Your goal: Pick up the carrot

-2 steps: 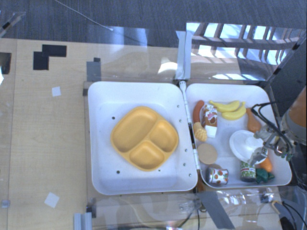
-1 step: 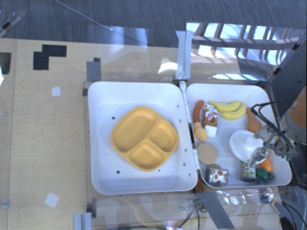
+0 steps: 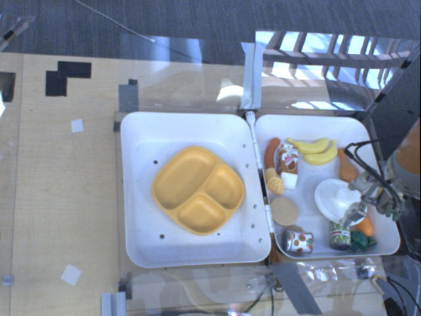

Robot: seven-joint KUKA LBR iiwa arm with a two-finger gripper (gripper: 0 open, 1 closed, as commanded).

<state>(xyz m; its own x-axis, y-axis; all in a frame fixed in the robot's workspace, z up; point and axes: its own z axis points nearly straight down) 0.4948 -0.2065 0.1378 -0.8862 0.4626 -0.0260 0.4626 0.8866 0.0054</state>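
Gripper (image 3: 360, 210) hangs just above the carrot (image 3: 364, 227), right bin (image 3: 392, 245).

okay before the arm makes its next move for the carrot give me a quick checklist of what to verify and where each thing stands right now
1. Carrot located: ok, orange piece with green top in the right bin's near right corner.
2. Gripper close to target: ok, it sits just left of the carrot.
3. Carrot between the fingers: not ok, it lies beside them.
4. Finger opening: cannot tell.
5. Clearance: not ok, a small can and white bowl crowd the spot.
6. Yellow plate out of the way: ok, it is in the left bin.
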